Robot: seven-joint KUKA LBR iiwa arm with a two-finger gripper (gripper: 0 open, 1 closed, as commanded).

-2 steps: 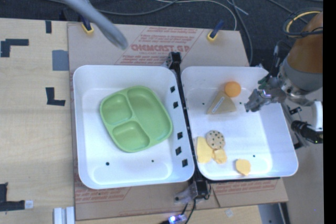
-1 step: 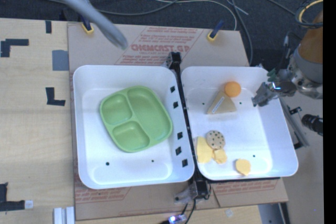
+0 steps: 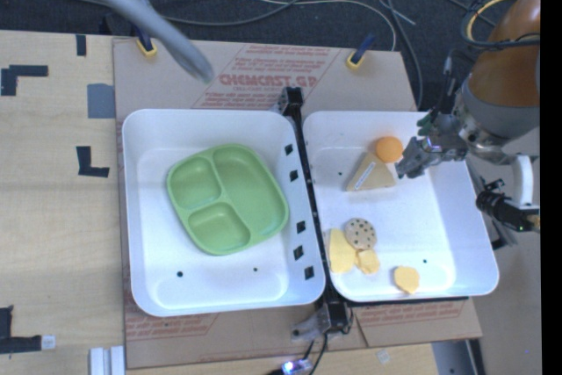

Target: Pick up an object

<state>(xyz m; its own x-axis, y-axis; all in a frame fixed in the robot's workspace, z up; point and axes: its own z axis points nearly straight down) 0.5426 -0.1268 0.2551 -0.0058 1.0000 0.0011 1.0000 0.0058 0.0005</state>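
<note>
The right bin [image 3: 457, 215] holds an orange ball [image 3: 387, 147], a pale cheese wedge [image 3: 370, 175], a round speckled cookie [image 3: 358, 232], yellow cheese pieces [image 3: 344, 252] and a small yellow chip [image 3: 406, 279]. My gripper [image 3: 413, 159] hangs over the bin's upper right part, just right of the orange ball and the wedge. Its dark fingers point left and down toward them. Nothing shows between the fingers.
The left bin [image 3: 149, 277] carries a green divided tray [image 3: 228, 198]. A black divider [image 3: 301, 189] runs between the bins. The grey arm with its orange band [image 3: 514, 22] stands at the right edge. Cables lie behind the bins.
</note>
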